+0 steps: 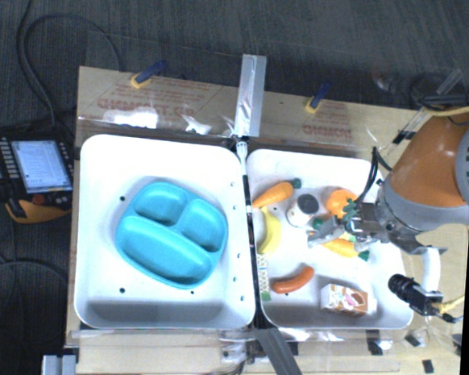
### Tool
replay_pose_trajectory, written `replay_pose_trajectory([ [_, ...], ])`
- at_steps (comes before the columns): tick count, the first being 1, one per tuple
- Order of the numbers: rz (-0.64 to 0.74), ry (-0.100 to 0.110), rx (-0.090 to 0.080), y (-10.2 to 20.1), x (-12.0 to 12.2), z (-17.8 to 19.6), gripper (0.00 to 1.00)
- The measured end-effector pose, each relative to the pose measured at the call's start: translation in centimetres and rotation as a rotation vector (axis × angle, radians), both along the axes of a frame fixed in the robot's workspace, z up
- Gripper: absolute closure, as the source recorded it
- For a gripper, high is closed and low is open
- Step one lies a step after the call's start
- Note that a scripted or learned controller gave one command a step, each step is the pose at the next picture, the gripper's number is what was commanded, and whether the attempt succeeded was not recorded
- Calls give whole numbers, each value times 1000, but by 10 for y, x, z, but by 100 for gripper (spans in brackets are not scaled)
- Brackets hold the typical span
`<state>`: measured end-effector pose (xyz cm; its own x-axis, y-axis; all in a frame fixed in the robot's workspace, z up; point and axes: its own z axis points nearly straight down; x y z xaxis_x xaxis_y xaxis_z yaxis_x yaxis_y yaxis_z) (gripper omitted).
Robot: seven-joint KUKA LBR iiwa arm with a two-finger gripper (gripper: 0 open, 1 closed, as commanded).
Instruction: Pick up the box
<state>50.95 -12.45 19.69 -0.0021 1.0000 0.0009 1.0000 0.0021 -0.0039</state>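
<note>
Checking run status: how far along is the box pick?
Done: nothing visible; the box lies at the right bin's front edge. In hand: the gripper sits above the yellow toy, away from the box. Left: reach, grasp, lift.

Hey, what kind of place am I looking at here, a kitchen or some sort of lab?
Most likely a robotics lab, not a kitchen. A grey and orange arm reaches over two white bins on a bench, a control pendant lies on carpet with loose cables, and the food, like the carrot, looks like toys.
</note>
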Motion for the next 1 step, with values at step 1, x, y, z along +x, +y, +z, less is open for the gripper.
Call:
replay_pose_trajectory([
  [1, -471, -2, -6, -22, 47, 237, 0],
])
